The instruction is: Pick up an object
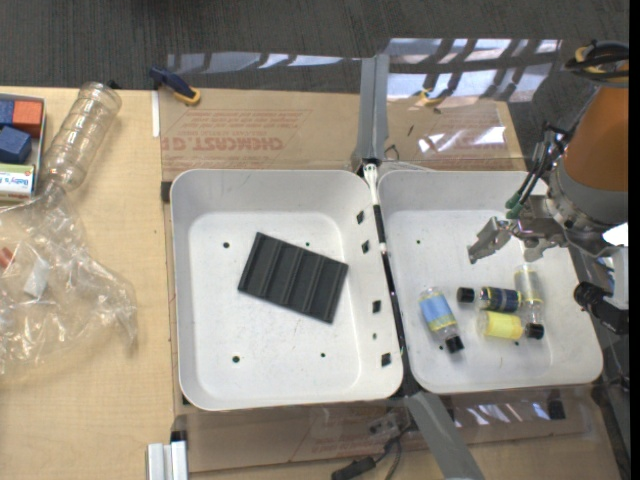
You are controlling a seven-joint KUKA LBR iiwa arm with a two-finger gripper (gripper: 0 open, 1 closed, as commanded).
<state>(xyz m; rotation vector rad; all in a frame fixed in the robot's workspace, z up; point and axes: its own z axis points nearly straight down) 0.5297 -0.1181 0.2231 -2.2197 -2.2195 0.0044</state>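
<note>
At the far left of your table (100, 268) you have a box of coloured blocks (20, 138), a clear plastic bottle (78, 138) lying tilted beside it, and crumpled clear wrap (55, 278) below them. Move right and you reach the left bin (190, 208), where a dark ribbed slab (293, 277) lies flat and skewed near the middle. In the right bin (420, 198) you see a small bottle with a blue label (439, 317), then a dark bottle with a blue and yellow band (491, 296), a yellow bottle (508, 326) just below it, and a clear tube (530, 293) touching their right ends. The claw (497, 236) hangs above that bin's upper right part, over bare floor near the bottles, holding nothing; you cannot tell whether its fingers are spread or closed. The orange-banded arm (600, 148) enters from the right edge.
</note>
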